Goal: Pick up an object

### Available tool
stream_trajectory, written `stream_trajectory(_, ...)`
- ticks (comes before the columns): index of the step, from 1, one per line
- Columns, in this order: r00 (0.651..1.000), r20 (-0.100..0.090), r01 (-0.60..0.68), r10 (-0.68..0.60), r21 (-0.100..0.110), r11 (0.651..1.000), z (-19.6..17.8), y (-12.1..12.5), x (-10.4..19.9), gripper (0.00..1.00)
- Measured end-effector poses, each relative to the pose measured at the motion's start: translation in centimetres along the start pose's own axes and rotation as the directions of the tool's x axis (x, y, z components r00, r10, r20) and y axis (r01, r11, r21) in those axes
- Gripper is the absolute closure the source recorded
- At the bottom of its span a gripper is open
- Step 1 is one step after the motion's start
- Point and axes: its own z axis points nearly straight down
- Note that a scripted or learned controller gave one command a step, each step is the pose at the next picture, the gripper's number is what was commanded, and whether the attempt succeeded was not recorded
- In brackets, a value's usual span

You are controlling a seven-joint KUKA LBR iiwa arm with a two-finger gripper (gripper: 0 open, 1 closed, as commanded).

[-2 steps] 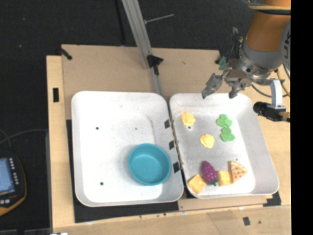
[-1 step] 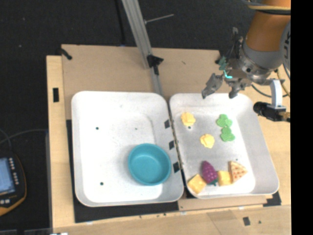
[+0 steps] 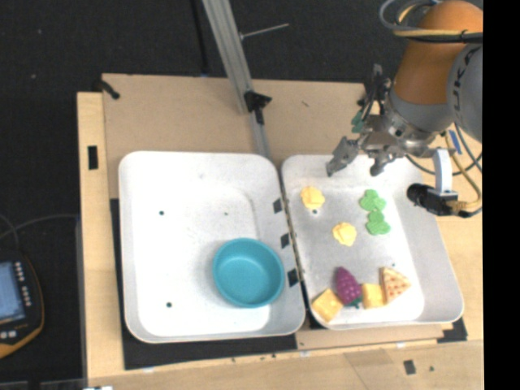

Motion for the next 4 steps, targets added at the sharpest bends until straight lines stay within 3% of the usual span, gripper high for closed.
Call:
stream_trajectory(2, 1.0, 0.0, -0.002, 0.002, 0.002, 1.0, 10.5, 0.1, 0.1, 0.0)
stream_trajectory(3, 1.0, -0.002, -0.007, 0.007, -0.007, 1.0, 9.1, 0.2, 0.1, 1.0)
stream_trajectory(4, 1.0, -0.002, -0.005, 0.005, -0.01, 1.0, 2.6, 0.1, -0.2, 1.0)
